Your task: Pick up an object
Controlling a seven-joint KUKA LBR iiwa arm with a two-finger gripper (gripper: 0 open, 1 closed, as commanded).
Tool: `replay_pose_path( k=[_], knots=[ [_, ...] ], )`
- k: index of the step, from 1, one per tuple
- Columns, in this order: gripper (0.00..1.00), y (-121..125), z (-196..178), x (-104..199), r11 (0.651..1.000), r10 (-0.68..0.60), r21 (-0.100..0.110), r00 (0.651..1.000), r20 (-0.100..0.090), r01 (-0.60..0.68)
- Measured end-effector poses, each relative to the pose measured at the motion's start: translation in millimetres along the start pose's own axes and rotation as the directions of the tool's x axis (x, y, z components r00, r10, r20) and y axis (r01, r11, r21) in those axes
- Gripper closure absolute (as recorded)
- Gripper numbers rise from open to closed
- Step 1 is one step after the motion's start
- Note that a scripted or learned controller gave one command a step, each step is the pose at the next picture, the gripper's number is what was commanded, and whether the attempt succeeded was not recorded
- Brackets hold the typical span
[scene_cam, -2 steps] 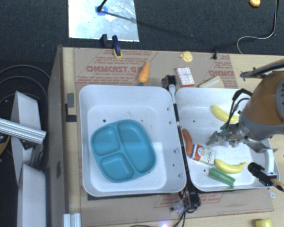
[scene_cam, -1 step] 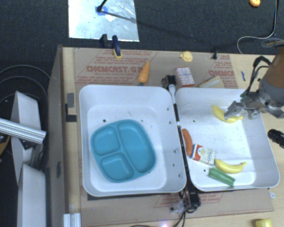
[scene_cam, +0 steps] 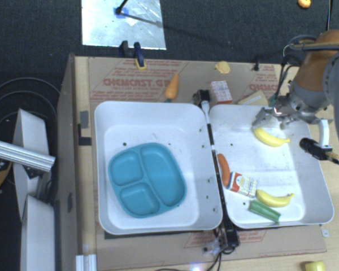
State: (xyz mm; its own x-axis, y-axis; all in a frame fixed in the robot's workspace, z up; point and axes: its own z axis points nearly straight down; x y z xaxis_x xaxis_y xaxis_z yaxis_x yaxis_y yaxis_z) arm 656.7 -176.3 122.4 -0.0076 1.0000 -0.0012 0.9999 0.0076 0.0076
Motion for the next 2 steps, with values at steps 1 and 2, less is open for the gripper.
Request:
replay_pose_path(
  k=[1, 2],
  knots=[
    [0.00, -0.5, 39.4, -9.3, 1.000, 0.004, 0.006, 1.000, 0.000, -0.004],
    [1.00, 1.0, 26.2, -9.2, 1.000, -0.001, 0.002, 1.000, 0.002, 0.001]
  ],
)
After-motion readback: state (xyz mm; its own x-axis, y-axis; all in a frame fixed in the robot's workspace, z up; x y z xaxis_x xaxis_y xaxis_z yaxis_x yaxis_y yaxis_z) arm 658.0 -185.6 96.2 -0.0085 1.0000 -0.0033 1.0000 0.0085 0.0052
